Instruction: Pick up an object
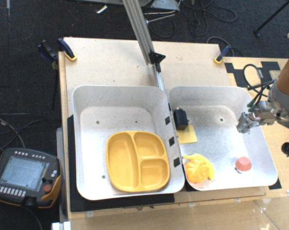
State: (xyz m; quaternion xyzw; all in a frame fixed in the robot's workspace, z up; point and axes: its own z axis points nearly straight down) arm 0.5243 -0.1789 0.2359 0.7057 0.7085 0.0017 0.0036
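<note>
**Gripper over right bin, nothing grasped**

We see the gripper [244, 126] at the right bin's [216, 97] far right wall; whether it's open or clenched, we can't tell. Targets there: crumpled yellow object [198, 168], small pink cup [243, 164], flat yellow pad [187, 134], black block [180, 118]. Left bin [86, 104] holds a glossy yellow divided plate [137, 160].

Dark carpet floor [24, 56] w/ loose cables [202, 13]; tan bench [110, 61]; teach pendant [24, 176] on floor.

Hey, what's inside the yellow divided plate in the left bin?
The yellow divided plate in the left bin shows three bare compartments with nothing in them. Whatever lies beneath the plate is covered.
</note>
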